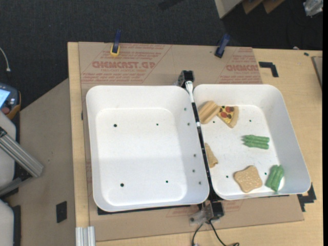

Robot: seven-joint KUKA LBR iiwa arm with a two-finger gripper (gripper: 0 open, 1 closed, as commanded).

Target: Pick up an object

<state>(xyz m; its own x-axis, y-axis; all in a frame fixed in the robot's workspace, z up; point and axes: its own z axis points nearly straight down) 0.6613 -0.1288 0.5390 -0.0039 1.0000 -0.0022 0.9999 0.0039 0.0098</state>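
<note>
Okay, near edge first: black clip (pixel 213 209) with a cable at the seam between the two bins, sitting on the brown cardboard sheet (pixel 154 60) that covers the desk (pixel 51 137).

Left bin (pixel 97 137): white, four small dark holes in the floor.

Right bin (pixel 288 132), candidates for the pick, near to far:
- toast slice (pixel 249 179) near the front wall, flat.
- green pod (pixel 275 177) just right of the toast, close but apart, up against the front-right corner slope.
- tan flat piece (pixel 210 156) against the left wall, partly tucked at the seam; can't tell what kind.
- green beans (pixel 255 141) mid-bin, lying across, well apart from the rest.
- pizza slice (pixel 228 115) toward the back, tip pointing forward.
- bread roll (pixel 207 111) just left of the pizza, near or touching, close to the left wall.

Further back: black fixture (pixel 186 78) at the far end of the seam, then two blue clamps (pixel 116 42) (pixel 222 45) on the far edge of the cardboard.

Claw state: cannot tell, no grip seen on any item.
</note>
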